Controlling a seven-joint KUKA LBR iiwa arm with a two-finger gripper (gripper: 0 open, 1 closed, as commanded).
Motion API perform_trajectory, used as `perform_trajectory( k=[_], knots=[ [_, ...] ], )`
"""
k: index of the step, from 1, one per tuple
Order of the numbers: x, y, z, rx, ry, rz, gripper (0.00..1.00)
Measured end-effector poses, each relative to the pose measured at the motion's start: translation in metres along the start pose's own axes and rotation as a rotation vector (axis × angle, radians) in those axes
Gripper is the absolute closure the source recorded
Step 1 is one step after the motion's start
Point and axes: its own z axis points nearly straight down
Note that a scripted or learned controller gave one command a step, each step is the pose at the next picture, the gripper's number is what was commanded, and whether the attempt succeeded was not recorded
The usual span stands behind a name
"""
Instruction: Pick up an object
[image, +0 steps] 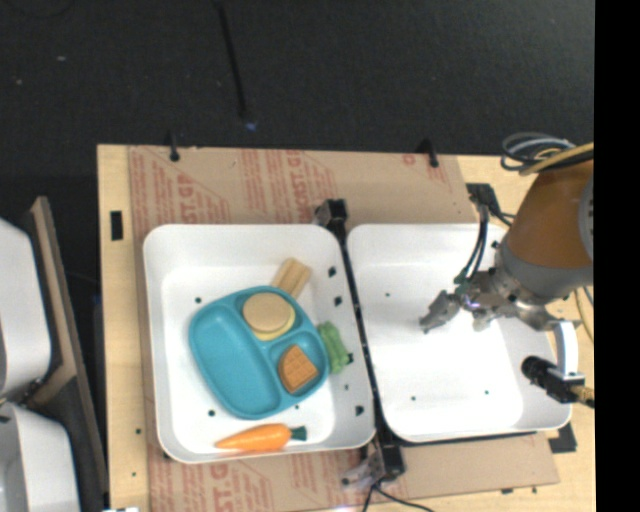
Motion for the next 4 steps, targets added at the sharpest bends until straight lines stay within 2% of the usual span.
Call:
perform_trajectory(
  k=[2,3,4],
  knots=[
    [0.004,-0.009,0.081,-0.001,0.0,0.0,0.0],
    [0.003,-0.008,0.069,-0.005,0.0,0.001,1.0],
    [-0.002,0.0,0.011,-0.009,-0.001,-0.001,1.0]
  ],
)
